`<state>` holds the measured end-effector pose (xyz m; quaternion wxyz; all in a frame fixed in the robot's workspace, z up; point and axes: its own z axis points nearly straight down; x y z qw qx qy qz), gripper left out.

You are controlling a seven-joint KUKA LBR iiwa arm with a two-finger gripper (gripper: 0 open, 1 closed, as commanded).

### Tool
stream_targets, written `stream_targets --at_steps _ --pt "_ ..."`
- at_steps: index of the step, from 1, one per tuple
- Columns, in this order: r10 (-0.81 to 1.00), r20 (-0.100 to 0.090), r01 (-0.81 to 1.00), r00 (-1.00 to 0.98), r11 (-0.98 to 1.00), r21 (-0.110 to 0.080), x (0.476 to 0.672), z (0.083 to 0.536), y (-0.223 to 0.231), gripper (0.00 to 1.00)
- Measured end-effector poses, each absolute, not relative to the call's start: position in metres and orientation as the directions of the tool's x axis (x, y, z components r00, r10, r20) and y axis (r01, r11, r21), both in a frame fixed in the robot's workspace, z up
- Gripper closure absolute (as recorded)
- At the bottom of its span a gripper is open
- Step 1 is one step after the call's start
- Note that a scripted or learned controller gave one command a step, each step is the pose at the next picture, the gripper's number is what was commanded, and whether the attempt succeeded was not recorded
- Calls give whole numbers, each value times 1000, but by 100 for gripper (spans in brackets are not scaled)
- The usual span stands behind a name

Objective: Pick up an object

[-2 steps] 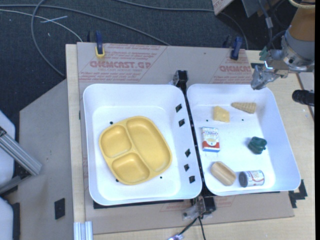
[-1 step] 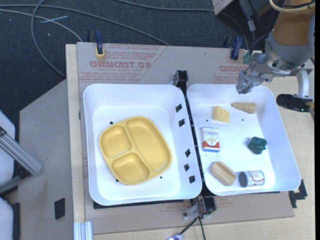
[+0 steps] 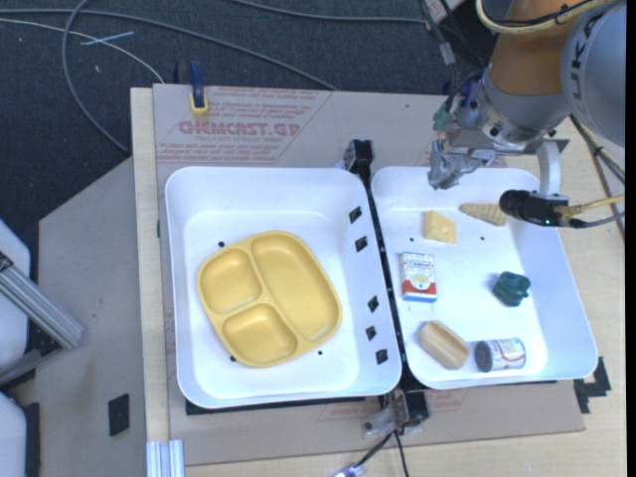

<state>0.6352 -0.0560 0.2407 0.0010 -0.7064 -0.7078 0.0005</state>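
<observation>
- My end effector (image 3: 444,174) hangs at right bin's (image 3: 581,296) 11 o'clock; can't tell grip state.
- I'd drop straight onto cheese wedge (image 3: 440,227), 6 o'clock of it, approx centred.

2 bins sit side by side on the tabletop (image 3: 248,132). Left bin (image 3: 189,266) holds a tray (image 3: 268,298). Right bin (image 3: 556,296) holds 6 small items.

Grey arm (image 3: 596,48); orange band; dark metal tool (image 3: 444,172)
</observation>
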Motion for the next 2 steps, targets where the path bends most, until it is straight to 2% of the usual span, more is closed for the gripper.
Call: stream_targets --at_steps 2 --pt "1000 2 1000 -5 5 -3 620 243 65 100"
